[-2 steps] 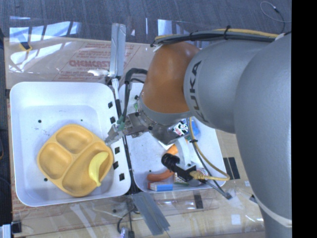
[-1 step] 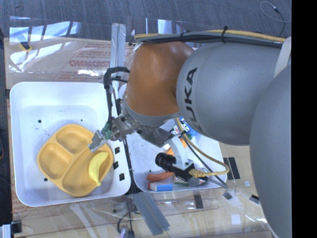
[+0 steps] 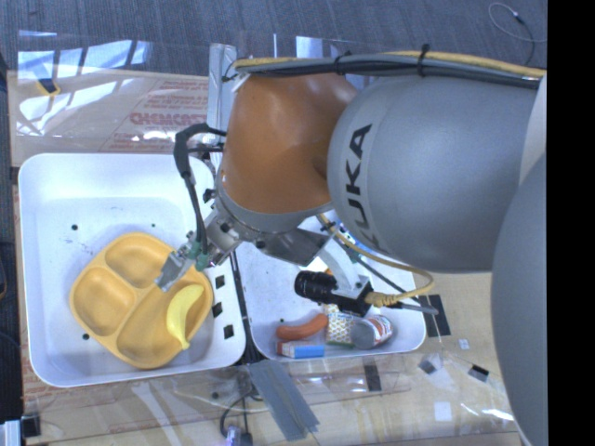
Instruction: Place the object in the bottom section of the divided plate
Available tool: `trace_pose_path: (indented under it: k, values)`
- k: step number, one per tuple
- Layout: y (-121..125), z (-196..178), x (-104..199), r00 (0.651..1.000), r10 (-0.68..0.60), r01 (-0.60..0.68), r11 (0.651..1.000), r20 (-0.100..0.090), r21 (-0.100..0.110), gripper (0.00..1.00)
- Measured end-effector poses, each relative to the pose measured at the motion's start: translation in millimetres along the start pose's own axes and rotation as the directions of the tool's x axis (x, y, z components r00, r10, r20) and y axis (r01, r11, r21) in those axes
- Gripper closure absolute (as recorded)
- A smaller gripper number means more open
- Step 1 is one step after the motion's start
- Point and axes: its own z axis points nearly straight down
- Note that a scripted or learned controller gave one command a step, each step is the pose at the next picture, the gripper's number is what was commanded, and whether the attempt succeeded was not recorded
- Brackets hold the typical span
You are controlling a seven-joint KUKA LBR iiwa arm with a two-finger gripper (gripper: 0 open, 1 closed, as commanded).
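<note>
A: How many bins, and what's in each?

B: Two white bins. The left bin [image 3: 42, 249] holds one yellow divided plate [image 3: 107, 295], smooth plastic with three rounded sections. One yellow banana [image 3: 183, 312] lies in the plate's bottom section, curved along its right rim. The right bin [image 3: 409, 334] shows an orange-red sausage-shaped item [image 3: 302, 327], a white and blue flat item [image 3: 302, 349] and a patterned packet [image 3: 353, 331], bunched at its near edge.

A: And the gripper?

B: The gripper [image 3: 177, 269] sits just above the banana, over the plate's middle ridge. Its fingers look close together, nothing between them.

A: Room around it?

B: Bare white floor lies left of and above the plate; the grey arm [image 3: 437, 165] covers most of the right bin.
</note>
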Motion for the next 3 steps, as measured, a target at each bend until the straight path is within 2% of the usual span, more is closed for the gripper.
trace_pose_path:
  k: [1,2,3]
  values:
    - [44,-62,55,0.994,-0.113,0.113,0.994,0.001,-0.001,0.00]
    - [59,-103,61,0.908,-0.420,0.420,0.908,0.003,-0.001,0.00]
    - [107,-93,35,0.806,-0.592,0.592,0.806,0.004,-0.002,0.00]
